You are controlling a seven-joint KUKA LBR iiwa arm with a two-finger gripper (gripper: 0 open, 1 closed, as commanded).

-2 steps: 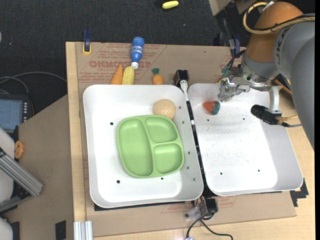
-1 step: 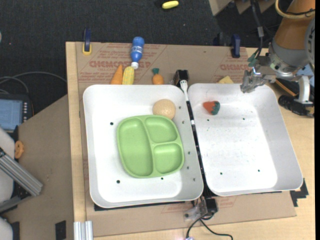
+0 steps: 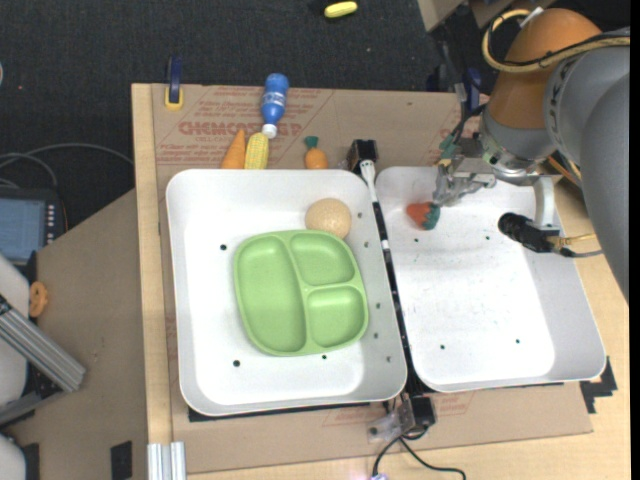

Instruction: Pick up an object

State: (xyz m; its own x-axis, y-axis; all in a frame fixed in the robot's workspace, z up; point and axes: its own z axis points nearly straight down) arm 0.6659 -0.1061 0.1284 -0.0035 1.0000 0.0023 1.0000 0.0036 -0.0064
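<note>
We are seeing our hand (image 3: 440,200) hovering at the right bin's (image 3: 500,348) eleven o'clock corner. Its metal fingers are pinching a small, glossy red strawberry (image 3: 421,213).

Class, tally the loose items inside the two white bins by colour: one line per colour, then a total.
Green: 1, the divided plate in the left bin
Beige: 1, the round ball beside the plate
Red: 1, the small red item in the right bin, under the hand
Total: 3
</note>
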